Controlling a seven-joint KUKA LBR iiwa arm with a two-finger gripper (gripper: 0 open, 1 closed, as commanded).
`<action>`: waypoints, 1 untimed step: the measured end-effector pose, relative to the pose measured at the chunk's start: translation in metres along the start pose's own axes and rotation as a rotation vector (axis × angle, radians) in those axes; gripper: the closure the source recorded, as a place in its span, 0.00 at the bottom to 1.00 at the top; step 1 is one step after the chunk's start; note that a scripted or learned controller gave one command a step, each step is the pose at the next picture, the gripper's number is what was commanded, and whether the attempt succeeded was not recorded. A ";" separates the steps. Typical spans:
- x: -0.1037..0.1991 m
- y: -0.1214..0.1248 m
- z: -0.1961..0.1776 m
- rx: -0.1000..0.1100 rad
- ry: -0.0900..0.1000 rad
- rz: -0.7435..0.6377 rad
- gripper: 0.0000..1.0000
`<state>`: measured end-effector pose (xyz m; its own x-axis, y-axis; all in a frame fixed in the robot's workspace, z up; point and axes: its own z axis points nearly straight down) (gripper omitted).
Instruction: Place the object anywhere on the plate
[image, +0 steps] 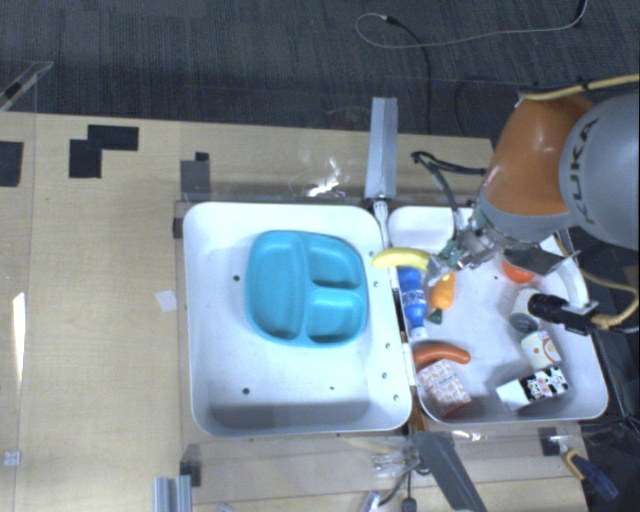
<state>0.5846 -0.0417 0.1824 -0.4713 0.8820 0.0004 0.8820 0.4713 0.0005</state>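
While gripper (462, 250) hangs low over right bin (590, 400), you cannot tell grip state; banana (401, 259) lies just beside it at bin's left wall. Blue plate (305, 287) in left bin (215, 400) bare. Pickup and transfer both left, by your view

A light wooden bench (90, 330) carries two shallow white bins set side by side and touching. The left bin (215, 400) is the larger; the right bin (590, 400) is narrower. Black patches (100, 148) mark the bench's far left part.
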 end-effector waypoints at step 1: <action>0.031 0.092 -0.020 0.000 -0.001 -0.214 1.00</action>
<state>0.6507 0.0292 0.2020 -0.6482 0.7615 -0.0005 0.7615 0.6482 0.0008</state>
